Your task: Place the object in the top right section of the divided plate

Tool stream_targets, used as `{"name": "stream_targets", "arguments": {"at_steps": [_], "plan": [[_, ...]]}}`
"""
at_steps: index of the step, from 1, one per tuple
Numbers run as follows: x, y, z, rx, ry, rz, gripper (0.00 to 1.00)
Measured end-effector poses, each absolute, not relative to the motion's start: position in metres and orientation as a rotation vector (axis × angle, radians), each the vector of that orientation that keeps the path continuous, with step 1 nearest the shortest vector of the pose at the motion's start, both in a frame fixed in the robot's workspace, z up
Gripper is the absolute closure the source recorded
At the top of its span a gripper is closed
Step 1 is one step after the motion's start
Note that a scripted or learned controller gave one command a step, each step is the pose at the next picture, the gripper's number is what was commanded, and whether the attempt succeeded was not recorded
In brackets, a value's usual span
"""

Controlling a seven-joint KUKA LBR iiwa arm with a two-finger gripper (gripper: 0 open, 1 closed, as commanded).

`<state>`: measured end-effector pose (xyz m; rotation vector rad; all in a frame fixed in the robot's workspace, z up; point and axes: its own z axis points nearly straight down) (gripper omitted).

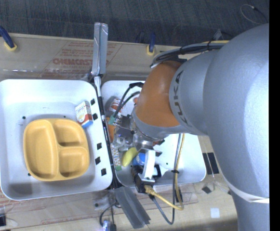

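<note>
A yellow divided plate (46, 150) lies in the left bin (14, 93), with one large section on its left and two smaller ones on its right. A small red and white carton (84, 113) lies in that bin just beyond the plate's far right corner. My gripper (130, 150) hangs low over the right bin (190, 172), near its left wall. A yellow banana-like object (128, 156) shows right under the gripper, among other items. The arm's wrist covers the fingers.
The orange and grey arm (202, 95) covers most of the right bin. Several small items, one orange (112, 121) and one blue (139, 159), lie near the bin's left wall. A grey divider bar (100, 47) stands between the bins at the back.
</note>
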<state>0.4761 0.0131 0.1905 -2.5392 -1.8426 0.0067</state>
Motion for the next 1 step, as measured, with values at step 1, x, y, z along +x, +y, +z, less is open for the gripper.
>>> {"name": "stream_targets", "arguments": {"at_steps": [1], "plan": [[0.4777,0.0646,0.1908,-2.483,-1.922,0.005,1.0]]}}
